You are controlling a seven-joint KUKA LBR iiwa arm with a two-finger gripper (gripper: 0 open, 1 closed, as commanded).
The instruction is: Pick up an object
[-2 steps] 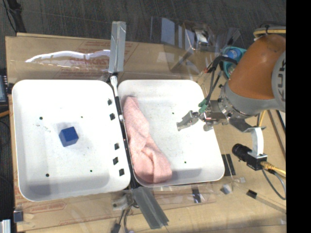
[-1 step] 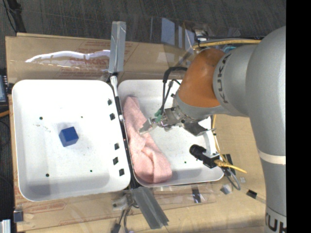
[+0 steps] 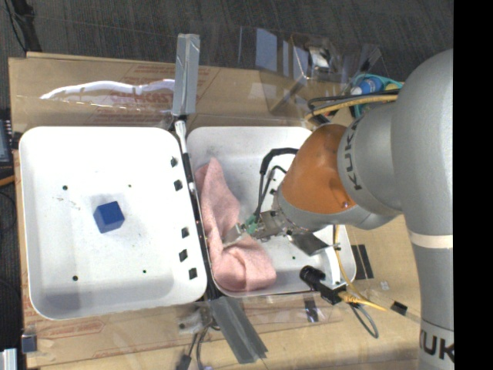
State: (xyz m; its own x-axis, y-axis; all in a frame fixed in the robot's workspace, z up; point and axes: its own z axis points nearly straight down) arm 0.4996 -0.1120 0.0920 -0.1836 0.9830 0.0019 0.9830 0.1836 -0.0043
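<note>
pink cloth (image 3: 227, 226) fills right bin (image 3: 231, 141); gripper (image 3: 258, 226) beside it, grip unclear; blue cube (image 3: 109, 216) left.

left bin (image 3: 46, 206) white, left half of frame | right bin (image 3: 231, 141) white, center | cardboard (image 3: 92, 72) under both, upper left

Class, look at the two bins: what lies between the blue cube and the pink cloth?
In the camera view, bare white floor of the left bin beside the blue cube, then the two bins' adjoining walls; the pink cloth lies just beyond them.
</note>
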